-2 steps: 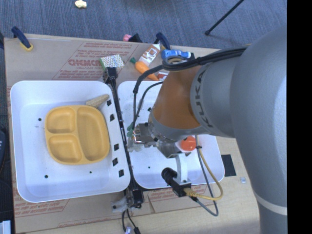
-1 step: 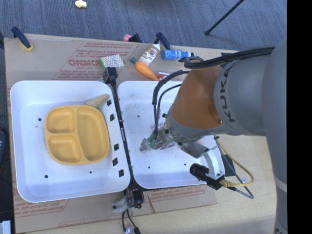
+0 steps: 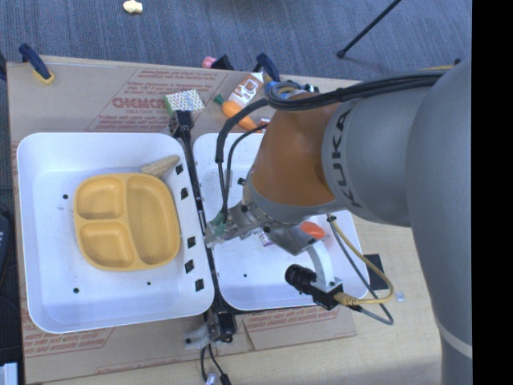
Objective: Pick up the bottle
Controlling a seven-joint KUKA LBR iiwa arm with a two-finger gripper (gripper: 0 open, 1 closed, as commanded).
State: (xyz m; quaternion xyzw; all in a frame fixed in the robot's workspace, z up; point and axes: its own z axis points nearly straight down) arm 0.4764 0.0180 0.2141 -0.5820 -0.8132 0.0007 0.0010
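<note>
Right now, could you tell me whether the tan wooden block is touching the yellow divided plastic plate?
Touching: the camera view shows the tan wooden block lying against the yellow divided plastic plate's upper rim.

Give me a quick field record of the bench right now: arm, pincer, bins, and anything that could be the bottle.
arm: reaches in from the right, its orange band over the right bin
pincer: low in the right bin near its left wall; hold cannot be judged
left bin: yellow divided plate, tan piece at the plate's upper edge
bottle candidate: orange and white bottle lying on the cardboard beyond the right bin
small orange item: in the right bin beside the wrist
</note>
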